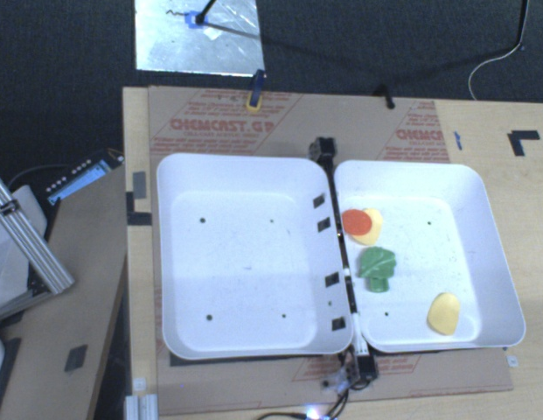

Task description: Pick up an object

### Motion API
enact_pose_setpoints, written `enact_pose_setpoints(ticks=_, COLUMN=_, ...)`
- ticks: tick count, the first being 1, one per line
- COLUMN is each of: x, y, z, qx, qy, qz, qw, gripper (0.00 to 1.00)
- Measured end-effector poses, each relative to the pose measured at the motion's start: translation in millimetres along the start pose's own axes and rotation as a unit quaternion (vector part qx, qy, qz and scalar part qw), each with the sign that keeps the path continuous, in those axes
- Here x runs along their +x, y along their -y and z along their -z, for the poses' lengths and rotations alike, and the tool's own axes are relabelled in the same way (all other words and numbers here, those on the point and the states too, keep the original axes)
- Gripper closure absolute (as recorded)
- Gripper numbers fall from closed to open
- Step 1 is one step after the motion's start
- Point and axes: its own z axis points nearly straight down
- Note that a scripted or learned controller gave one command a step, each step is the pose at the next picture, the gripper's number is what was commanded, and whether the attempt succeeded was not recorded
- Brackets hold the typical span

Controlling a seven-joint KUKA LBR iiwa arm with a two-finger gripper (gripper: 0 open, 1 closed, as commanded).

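Note:
The right bin (481, 208) holds three small objects. A red-orange round piece (357, 222) lies near the bin's left wall, overlapping a pale yellow piece (373, 228) just to its right. Below them sits a green broccoli-like piece (377, 266). A yellow lemon-shaped object (443, 313) rests near the front right corner.
The left bin (179, 191) stands beside the right one, joined along a black clipped seam (334, 243). Both sit on a cardboard sheet (219, 116). A shiny metal plate (198, 23) lies at the back, and an aluminium frame (26, 243) stands at the far left.

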Motion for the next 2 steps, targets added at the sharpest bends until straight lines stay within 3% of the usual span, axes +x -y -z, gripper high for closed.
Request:
enact_pose_setpoints(ticks=1, x=-84.2, y=-5.7, z=-0.4, qx=-0.001, qy=0.002, qz=-0.005, qw=1.0, gripper=1.0)
enact_pose_setpoints(ticks=2, x=-77.5, y=-0.8, z=-0.2, qx=0.0, qy=0.001, qz=-0.001, qw=1.0, gripper=1.0)
